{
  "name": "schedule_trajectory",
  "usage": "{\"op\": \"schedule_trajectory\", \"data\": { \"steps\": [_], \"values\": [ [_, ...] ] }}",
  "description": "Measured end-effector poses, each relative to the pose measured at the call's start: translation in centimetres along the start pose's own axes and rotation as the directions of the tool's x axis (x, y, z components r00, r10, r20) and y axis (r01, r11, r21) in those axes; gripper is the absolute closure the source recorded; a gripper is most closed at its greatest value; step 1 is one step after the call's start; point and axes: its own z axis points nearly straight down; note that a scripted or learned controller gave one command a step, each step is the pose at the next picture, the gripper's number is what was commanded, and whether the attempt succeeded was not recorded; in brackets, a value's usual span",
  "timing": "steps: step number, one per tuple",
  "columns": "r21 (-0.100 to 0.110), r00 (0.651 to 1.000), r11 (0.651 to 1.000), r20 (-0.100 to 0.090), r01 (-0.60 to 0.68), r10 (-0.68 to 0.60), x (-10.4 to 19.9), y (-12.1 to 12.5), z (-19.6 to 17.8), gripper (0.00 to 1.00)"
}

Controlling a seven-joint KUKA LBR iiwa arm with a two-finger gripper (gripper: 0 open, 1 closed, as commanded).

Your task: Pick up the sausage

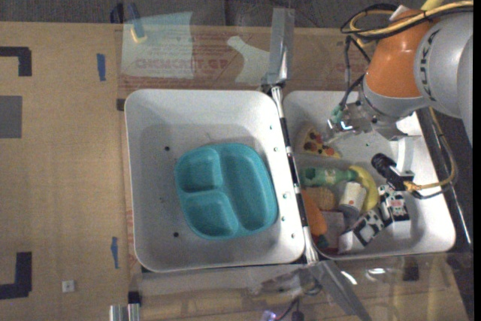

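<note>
- Orange-red, stubby, rod-shaped sausage point(315, 217), lying lengthwise in the right-hand shallow white bin point(442, 235), hard against the wall shared with the other bin, toward the near corner.
- Touching a pale yellow, bumpy, rounded toy food piece point(324, 198) at its far end; something dark red, too small to identify, at its near end.
- Just beyond that, a green toy vegetable point(328, 177) lying crosswise, with a yellow curved plastic banana point(369, 187) beside it to the right.
- Between banana and sausage, a small white cylindrical can with a reddish label point(351, 196), tilted.
- Toward the near right, two black-and-white patterned cartons point(371, 226), close together, one on its side.
- At the far left of the same bin, a triangular toy pizza slice point(319, 143), lying flat, well apart from the sausage.
- Grey arm with orange band point(396, 75) reaching in from the right over the bin's far part.
- Two-finger metal gripper point(342, 119) hanging near the pizza slice, well clear of the sausage; nothing seen in its grasp, and how wide the claw stands cannot be told.
- Left-hand shallow white bin point(143, 113) holding a teal three-compartment plastic plate point(225, 189) near its middle.
- Both bins resting on a brown cardboard-coloured bench point(60, 162), with a clear plastic sheet point(188, 52) past the left bin.
</note>
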Motion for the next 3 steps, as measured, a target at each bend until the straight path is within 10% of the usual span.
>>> {"op": "schedule_trajectory", "data": {
  "steps": [1, 2, 3],
  "values": [
    [0.016, 0.987, 0.987, -0.007, 0.158, -0.158, 3.8, 5.2, -8.1, 1.00],
    [0.016, 0.987, 0.987, -0.008, 0.158, -0.158, 3.8, 5.2, -8.0, 0.00],
    [0.009, 0.990, 0.990, -0.004, 0.141, -0.141, -0.1, 0.7, 0.7, 0.00]
  ]
}}
